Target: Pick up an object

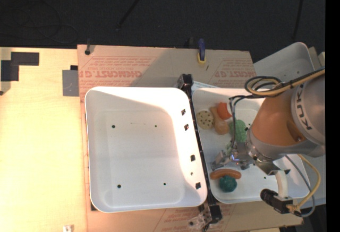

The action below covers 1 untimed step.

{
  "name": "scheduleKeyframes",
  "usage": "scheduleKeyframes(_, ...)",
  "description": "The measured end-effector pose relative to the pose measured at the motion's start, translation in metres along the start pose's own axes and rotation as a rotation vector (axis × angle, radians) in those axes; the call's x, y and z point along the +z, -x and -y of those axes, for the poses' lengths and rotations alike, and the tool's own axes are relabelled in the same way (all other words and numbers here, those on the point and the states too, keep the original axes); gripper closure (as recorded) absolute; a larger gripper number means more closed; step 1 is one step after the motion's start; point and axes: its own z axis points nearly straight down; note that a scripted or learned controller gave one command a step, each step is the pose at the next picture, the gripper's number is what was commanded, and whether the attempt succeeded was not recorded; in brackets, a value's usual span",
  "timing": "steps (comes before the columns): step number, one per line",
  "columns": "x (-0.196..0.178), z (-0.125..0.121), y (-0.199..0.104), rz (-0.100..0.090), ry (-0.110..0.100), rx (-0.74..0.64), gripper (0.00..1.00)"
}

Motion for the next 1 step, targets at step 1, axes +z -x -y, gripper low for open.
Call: scheduleKeyframes(1, 0.0149, -0.0169, 0.0002, 0.001, 0.014, -0.001, 0.00)
